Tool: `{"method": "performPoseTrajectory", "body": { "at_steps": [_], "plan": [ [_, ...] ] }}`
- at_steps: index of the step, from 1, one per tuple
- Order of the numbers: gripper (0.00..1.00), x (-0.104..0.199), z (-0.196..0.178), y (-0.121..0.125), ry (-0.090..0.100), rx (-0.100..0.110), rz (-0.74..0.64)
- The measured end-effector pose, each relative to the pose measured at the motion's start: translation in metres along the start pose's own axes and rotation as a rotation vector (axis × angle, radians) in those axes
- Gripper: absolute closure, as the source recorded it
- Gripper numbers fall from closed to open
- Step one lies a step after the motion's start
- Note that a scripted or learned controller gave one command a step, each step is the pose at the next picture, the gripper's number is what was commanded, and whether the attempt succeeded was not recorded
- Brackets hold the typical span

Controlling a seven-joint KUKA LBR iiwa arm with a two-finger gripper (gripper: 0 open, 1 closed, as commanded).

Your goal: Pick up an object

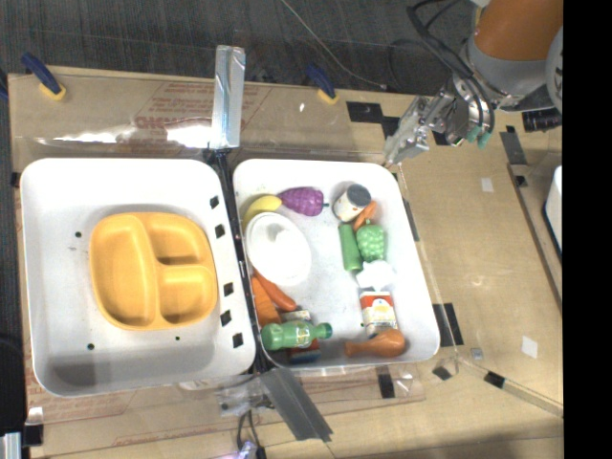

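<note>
Grey arm (pixel 512 41) enters at upper right of frame; orange band fills top right corner, grey wrist section just below it; gripper (pixel 402 149) extends from wrist down and leftward, at upper right of centre; metallic fingers (pixel 409 137) slant toward lower left, tips close together; nothing visible between them; cables trail near wrist.

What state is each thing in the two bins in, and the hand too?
Hand: above the right bin's far corner, holding nothing.
Yellow divided tray: flat in the left bin.
Green bottle: lying on its side.
White bowl: upright.
Purple grapes: resting by the right bin's far wall.
</note>
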State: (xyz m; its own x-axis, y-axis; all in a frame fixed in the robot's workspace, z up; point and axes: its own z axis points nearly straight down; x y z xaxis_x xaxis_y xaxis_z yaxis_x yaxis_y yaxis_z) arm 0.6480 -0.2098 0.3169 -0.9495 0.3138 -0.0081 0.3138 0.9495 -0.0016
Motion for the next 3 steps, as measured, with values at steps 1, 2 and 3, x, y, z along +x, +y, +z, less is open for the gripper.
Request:
{"method": "performPoseTrajectory", "body": {
  "at_steps": [1,2,3],
  "plan": [
    [1.00,0.049,0.128,0.012,0.017,-0.002,-0.032],
    [1.00,0.019,0.027,-0.005,-0.001,0.000,0.146],
    [1.00,0.079,0.055,0.053,0.009,-0.002,0.121]
  ]
}}
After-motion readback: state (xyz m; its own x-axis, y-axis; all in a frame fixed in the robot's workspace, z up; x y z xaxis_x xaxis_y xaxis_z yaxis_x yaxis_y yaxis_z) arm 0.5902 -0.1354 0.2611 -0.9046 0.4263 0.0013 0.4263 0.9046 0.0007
